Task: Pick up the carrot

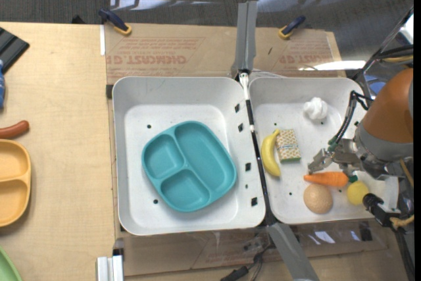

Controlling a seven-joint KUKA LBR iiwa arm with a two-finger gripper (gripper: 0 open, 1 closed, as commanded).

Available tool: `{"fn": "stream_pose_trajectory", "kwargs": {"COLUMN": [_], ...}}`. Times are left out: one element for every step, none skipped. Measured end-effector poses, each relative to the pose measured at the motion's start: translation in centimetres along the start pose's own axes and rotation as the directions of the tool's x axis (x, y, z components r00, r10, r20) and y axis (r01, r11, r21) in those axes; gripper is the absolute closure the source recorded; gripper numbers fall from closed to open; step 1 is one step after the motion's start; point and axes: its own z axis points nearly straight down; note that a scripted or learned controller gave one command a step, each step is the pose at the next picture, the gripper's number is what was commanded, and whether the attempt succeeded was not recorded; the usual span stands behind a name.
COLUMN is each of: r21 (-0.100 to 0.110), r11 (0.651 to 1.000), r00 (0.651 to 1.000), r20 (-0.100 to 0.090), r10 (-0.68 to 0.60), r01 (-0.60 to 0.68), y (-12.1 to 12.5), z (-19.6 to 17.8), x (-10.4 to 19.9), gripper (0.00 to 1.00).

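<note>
The orange carrot [325,178] lies flat in the right bin [293,207], its green end pointing right toward a yellow lemon [357,192]. My gripper [323,159] hangs just above the carrot's far side, reaching in from the right under the arm's orange band [395,108]. In this view the carrot rests on the bin floor, directly below the gripper's tip.
In the right bin a tan round ball [318,199] touches the carrot's near side, with a banana [270,153], a speckled sponge [287,145] and a white crumpled wad [316,108] further left and back. The left bin [131,207] holds a teal divided plate [189,165].
</note>
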Motion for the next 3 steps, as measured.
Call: {"fn": "stream_pose_trajectory", "kwargs": {"r21": [-0.002,-0.001,-0.002], "r11": [0.940,0.771,0.956], "r00": [0.940,0.771,0.956], "r20": [0.000,0.000,0.002], "r10": [-0.341,-0.637,-0.292], "r01": [0.341,0.637,0.292], "y": [-1.8,-1.7,-1.2], "z": [0.0,0.0,-5.3], "x": [-1.3,-1.7,-5.8], "gripper": [0.00,0.00,0.00]}}
